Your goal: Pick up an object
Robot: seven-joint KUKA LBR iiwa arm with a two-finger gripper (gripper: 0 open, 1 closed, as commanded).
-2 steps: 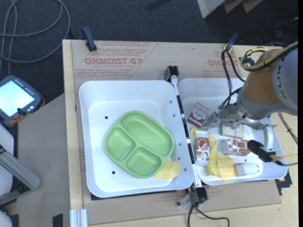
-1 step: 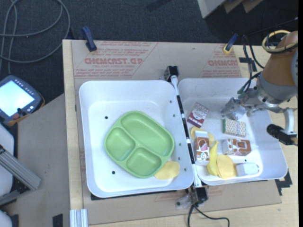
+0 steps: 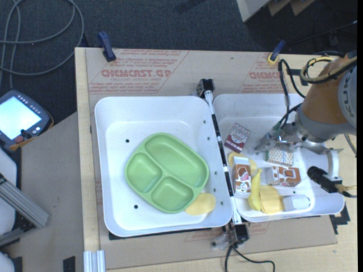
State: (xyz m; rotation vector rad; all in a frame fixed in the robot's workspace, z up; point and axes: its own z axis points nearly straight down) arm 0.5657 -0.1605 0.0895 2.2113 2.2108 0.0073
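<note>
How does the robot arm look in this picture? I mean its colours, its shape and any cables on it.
The arm is thick and rounded, with a grey shell and a broad orange band above the wrist. Black and yellow cables loop beside the band. The tool at the end is a small metallic grey assembly; its details are too small to tell.

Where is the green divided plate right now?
The green divided plate lies in the left bin, about in its middle, with a pale yellow object touching its lower right edge.
</note>
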